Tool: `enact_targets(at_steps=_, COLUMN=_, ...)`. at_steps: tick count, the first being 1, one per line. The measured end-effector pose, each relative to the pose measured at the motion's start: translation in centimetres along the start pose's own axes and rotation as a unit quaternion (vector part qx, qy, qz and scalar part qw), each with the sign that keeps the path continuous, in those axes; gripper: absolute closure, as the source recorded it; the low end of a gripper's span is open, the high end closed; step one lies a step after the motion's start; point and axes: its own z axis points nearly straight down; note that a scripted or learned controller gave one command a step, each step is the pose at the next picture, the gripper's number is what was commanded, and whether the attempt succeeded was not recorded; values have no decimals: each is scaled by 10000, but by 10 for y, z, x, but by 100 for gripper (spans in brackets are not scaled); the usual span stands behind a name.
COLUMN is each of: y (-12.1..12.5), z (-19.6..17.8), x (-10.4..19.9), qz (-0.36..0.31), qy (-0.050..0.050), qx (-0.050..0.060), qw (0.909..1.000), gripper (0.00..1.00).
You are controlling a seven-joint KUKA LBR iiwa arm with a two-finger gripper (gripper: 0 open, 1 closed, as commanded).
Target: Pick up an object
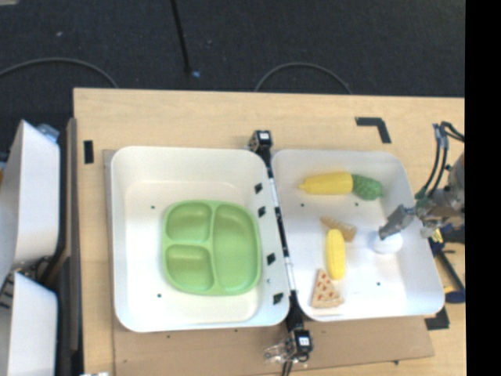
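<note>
Ideally, gripper [394, 225], finger state indiscernible, centres over white object [386, 244] at right bin's [419, 292] three o'clock before descending.

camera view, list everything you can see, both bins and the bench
left bin: 1, white, left side of the bench
divided plate: 1, green, three compartments, in the left bin
right bin: 1, white, beside the left bin
toy corn cob with husk: 1, yellow and green, far end of the right bin
toy corn cob: 1, yellow, middle of the right bin
toy pizza slice: 1, orange and tan, near corner of the right bin
small brown piece: 1, tan, above the yellow cob; kind unclear
white round object: 1, white, under the gripper
bench: 1, light wood
gripper: 1, grey, over the right bin's right side
</note>
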Motion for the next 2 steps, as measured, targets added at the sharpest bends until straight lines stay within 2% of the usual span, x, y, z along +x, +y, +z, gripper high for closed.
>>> enact_targets(at_steps=1, y=3, z=-6, x=0, qz=-18, qy=-16, qx=-58, qw=10000, gripper=0)
enact_targets(at_steps=2, y=12, z=51, x=-4, qz=-5, qy=-16, qx=-43, qw=10000, gripper=0)
